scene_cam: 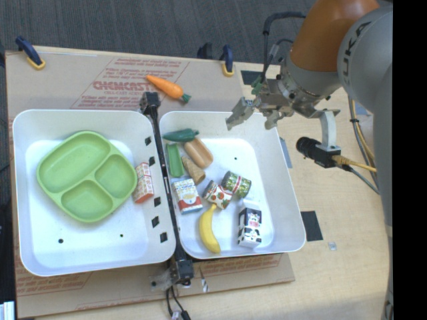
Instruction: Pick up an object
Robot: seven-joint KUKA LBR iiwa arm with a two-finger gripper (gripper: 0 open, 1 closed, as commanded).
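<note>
Gripper hovers above right bin's far edge, fingers spread, nothing held. Pick not begun; banana, cans, cartons all lie untouched.

Red printing is seen on the cardboard sheet under the bins, in the upper left of the frame; its large line appears to read "CHEMCAST", while the smaller lines around it are too small to be read. Labels on the small cartons and cans cannot be made out.
</note>
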